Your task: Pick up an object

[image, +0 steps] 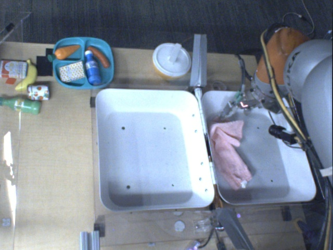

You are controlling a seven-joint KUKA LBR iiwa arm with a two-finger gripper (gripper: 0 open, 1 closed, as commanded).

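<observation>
The pink cloth [230, 152] lies crumpled in the right bin [291, 191], pressed against that bin's left wall, its upper end bunched and its lower end trailing toward the near corner. The gripper [238, 104] hangs just above the cloth's upper end, near the bin's far left corner, and whether it is open or closed I cannot tell, since that part of the view is small and tangled with cables [283, 108]. Nothing is visibly held. The main risk from here, as I judge it, is a grasp that catches only a thin fold: soft fabric can slip out as the arm lifts, or a corner may rise while the rest drags and falls back. Because the cloth sits tight to the wall and the divider between the bins, a descent slightly off to the left could strike the rim instead of the fabric. The loose cables near the wrist might also snag on the bin's edge. The left bin [151, 191] stands just beside, with bare floor. Beyond the bins, on the bench [52, 155], sit a white lidded cup [171, 60], a blue divided tray [106, 69] holding toy food and a small blue bottle [92, 67], a toy banana [27, 76], a small can [38, 92] and a green bottle [21, 105]. A small carton [13, 69] bears print, but no writing there or elsewhere is readable.
</observation>
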